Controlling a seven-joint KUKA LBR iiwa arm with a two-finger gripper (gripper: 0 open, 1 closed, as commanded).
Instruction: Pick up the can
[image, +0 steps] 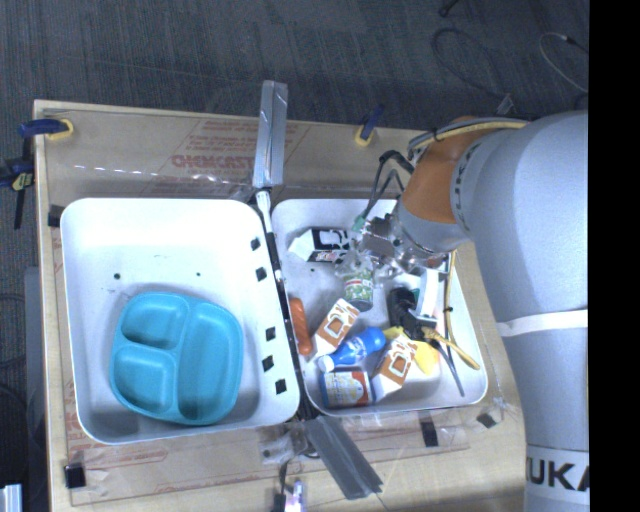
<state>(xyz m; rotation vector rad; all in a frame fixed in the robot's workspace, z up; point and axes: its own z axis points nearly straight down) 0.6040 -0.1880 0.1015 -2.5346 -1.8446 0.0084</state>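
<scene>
- Jaws on the grey arm (530, 250) are low in the right bin, over a small clear-and-green container; whether they are parted or closed cannot be told, and nothing is seen clamped between them.
- On the tabletop (150, 150), the left bin (90, 230) holds a blue divided plate (178, 355).
- Along the right bin (300, 225) near its left wall lies an orange carrot-like piece (298, 325).
- Just right of it sits an orange-and-white carton (337, 323), with a blue bottle (358, 347) below it.
- The can (345, 386) lies on its side by the near wall of the right bin, touching the blue bottle, well apart from the jaws.
- A second orange-and-white carton (399, 362) and a yellow piece (425, 357) lie to the right.
- The small clear-and-green container (359, 282) stands farther back.
</scene>
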